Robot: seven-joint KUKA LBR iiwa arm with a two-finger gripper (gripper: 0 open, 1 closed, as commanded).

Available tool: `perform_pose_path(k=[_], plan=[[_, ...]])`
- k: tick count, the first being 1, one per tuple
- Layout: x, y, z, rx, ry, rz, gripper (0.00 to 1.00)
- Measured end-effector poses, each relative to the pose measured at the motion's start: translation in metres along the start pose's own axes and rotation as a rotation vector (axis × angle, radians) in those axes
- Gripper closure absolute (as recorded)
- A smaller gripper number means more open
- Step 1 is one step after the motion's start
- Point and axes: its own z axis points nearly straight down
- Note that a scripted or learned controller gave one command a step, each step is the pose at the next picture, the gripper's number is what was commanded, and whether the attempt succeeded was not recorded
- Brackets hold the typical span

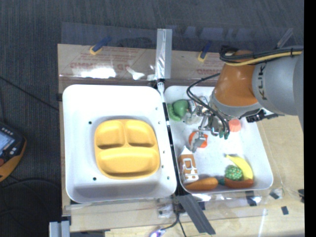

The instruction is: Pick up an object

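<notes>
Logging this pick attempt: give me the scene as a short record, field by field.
arm: grey with orange band, reaching in from the right over the right bin
gripper: low over the right bin's upper middle, beside a small orange-red item
left bin: holds a yellow divided tray
right bin: holds toy foods
green item: top left corner of right bin
banana: lower right
carrot: along the bottom edge
small box: beside the divider
held object: cannot tell

One fixed overhead camera, slanted down over both bins (69,132).
</notes>
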Motion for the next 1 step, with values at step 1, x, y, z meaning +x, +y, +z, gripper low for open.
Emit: perform_pose_path(k=[1], plan=[[0.0076, 0.0006, -0.0001, -0.003, -0.001, 0.192, 0.0]])
